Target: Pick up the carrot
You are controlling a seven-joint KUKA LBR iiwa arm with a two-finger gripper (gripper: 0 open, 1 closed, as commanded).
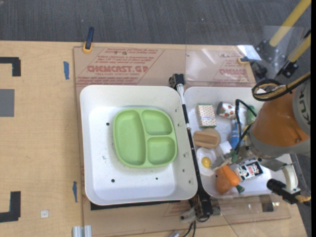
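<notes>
Carrot (226, 178) sits in the right bin (276, 195), near its front edge, just below and a bit left of the gripper (238, 158). Can't tell if the gripper's open or clenched, since the arm (277, 125) covers most of it. Left of the gripper there's an egg (205, 159), with a bread roll (207, 138) beyond that. Green plate (144, 137) is way off to its left in the other bin (94, 147).

Orange carrot (226, 178) lies in right bin's near corner.
</notes>
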